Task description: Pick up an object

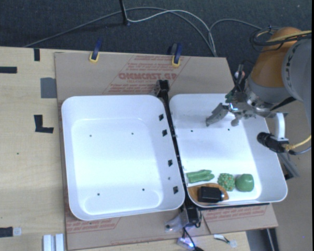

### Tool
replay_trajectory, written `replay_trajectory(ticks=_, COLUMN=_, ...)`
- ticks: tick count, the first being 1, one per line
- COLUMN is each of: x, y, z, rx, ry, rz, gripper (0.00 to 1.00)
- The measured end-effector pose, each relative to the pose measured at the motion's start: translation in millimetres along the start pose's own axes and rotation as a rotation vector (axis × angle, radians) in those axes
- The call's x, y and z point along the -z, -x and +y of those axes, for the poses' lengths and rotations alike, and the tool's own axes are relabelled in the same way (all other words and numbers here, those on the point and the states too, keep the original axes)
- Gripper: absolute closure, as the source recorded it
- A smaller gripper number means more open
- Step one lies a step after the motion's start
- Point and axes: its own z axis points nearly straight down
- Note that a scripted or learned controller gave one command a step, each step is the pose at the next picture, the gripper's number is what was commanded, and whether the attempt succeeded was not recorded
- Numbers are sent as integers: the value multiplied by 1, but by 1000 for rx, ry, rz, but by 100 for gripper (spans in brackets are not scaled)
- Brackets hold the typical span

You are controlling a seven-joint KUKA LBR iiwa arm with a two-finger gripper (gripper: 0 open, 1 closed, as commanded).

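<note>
Objects are lying clustered along the near edge of the right-hand shallow white bin: a long green bean-like piece, a knobbly green broccoli-like piece, a round green ball-like piece and a black block sitting on a flat orange piece. The gripper is hovering over that bin's far part, well apart from them, its fingers spread and holding nothing. The left-hand white bin is sitting just beside it on the counter.
</note>
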Motion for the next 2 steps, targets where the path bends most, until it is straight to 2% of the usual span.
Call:
replay_trajectory(ticks=1, x=-55, y=5, z=-9, rx=-1, ry=-1, rz=0, gripper=0)
replay_trajectory(ticks=2, x=-42, y=5, z=-8, rx=0, ry=4, rz=-1, gripper=100)
